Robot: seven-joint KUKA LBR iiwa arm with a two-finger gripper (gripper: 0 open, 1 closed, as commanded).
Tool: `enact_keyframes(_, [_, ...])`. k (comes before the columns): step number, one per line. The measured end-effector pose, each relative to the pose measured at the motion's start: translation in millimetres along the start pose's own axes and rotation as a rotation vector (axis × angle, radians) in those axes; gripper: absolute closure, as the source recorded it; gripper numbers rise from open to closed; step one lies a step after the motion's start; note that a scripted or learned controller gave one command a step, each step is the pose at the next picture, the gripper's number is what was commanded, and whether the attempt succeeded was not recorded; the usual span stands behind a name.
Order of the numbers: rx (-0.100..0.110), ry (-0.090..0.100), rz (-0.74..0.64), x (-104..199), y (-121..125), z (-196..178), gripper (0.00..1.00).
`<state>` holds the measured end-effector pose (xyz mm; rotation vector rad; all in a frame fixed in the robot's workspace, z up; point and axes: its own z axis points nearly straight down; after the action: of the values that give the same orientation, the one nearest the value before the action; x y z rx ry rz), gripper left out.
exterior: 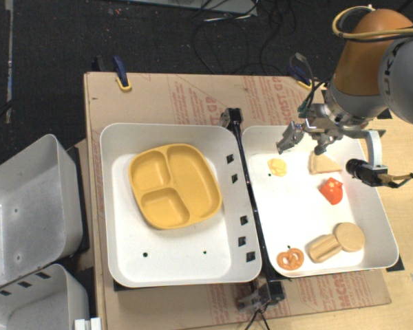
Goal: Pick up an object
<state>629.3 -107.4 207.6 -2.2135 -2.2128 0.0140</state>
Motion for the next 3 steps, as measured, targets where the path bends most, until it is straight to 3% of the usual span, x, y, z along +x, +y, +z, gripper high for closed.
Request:
enact_keyframes(1, [-0.015, -0.002, -0.002, 0.1, 2.8, -8.8, 0.00])
enact_keyframes(3, [-0.010, -0.002, 0.001, 8.3, -0.5, 91.4, 0.00])
